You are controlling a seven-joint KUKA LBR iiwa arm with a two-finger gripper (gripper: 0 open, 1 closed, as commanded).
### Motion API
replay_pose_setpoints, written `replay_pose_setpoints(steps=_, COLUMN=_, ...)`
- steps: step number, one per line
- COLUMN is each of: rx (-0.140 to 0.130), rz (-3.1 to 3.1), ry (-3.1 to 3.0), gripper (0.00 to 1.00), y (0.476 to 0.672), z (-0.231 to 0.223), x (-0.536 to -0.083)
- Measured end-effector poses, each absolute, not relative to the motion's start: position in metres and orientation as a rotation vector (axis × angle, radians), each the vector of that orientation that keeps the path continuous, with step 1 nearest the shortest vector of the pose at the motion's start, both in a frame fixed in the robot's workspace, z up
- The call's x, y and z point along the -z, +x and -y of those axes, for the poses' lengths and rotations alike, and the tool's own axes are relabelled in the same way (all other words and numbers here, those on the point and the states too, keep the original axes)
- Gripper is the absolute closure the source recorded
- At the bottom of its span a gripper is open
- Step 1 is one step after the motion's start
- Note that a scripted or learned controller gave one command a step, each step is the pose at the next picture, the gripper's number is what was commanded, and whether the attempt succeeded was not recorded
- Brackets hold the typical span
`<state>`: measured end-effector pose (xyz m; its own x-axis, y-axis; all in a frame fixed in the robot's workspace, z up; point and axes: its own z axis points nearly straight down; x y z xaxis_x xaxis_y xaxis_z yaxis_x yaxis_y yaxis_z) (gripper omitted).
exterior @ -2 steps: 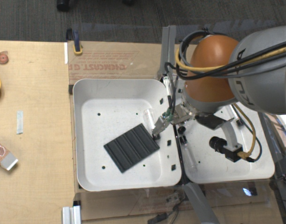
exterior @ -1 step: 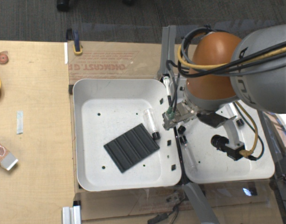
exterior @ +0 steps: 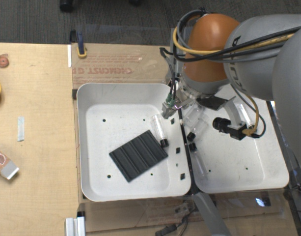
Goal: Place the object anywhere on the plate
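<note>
Lying in left bin, dark ribbed plate is seen tilted, lower centre of frame. Small clear cylinder with black cap rests touching plate's upper right corner. Gripper is positioned just above cylinder, near divider between bins; jaw state cannot be told. Right bin is overhung by arm.

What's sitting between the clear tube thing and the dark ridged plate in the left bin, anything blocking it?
Nothing visible does. The clear tube lies in the left bin right at the upper right corner of the dark ridged plate, its black end at the plate's edge. The gripper hangs just above the tube's upper end.
</note>
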<state>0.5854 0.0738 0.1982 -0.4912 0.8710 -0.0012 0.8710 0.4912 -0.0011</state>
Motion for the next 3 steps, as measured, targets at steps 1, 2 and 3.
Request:
replay_pose_setpoints(steps=1, rx=0.002, rz=-2.618, ry=1.733, gripper=1.00, y=0.659, z=-0.072, x=-0.226)
replay_pose_setpoints(steps=2, rx=0.006, rz=-2.119, ry=2.317, gripper=1.00, y=0.659, z=-0.135, x=-0.249)
replay_pose_setpoints(steps=3, rx=0.005, rz=-2.183, ry=2.257, gripper=1.00, y=0.659, z=-0.144, x=-0.301)
